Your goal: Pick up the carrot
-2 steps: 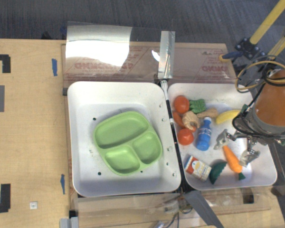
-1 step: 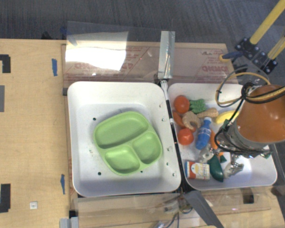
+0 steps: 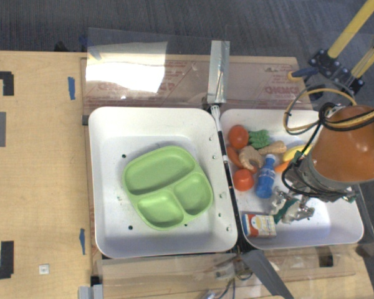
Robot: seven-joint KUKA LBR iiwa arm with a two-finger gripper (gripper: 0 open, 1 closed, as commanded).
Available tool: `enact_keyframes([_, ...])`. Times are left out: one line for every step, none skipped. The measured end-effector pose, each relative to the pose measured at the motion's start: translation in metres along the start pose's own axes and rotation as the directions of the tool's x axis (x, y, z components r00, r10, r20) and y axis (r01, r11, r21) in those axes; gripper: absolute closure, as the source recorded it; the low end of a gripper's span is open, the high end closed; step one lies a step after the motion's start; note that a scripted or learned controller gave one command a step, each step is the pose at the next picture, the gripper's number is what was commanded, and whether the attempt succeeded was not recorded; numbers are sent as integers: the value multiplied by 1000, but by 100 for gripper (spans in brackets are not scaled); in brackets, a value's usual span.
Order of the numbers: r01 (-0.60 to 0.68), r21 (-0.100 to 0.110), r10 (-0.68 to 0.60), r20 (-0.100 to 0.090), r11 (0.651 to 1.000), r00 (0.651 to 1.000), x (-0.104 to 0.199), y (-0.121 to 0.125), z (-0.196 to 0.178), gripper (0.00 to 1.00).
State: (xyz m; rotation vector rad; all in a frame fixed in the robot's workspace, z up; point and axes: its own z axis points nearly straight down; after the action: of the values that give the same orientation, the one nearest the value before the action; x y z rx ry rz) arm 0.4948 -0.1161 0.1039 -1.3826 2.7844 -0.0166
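- Jaws (image 3: 291,207) of our arm hung low over the right bin (image 3: 343,232), just right of the blue bottle (image 3: 265,175); we could not tell from above how they stood, and nothing showed in them.
- Left of that bottle, we took the thin orange piece (image 3: 233,159) beside the bin's left wall for the carrot, tucked under a tan toy (image 3: 249,157) between two red-orange balls (image 3: 238,136); we were unsure.
- We judged the pick not yet made: reaching across the bottle, closing and lifting all remained.
- Well left of the bottle, a green divided plate (image 3: 168,187) sat in the left bin (image 3: 106,136).
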Motion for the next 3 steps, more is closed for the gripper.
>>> enact_keyframes([334,-25,-334,-11,942,942,28,-113,14,100])
enact_keyframes([336,-27,-337,-10,941,942,26,-112,15,0])
enact_keyframes([340,-23,-341,-9,940,940,-56,-176,21,0])
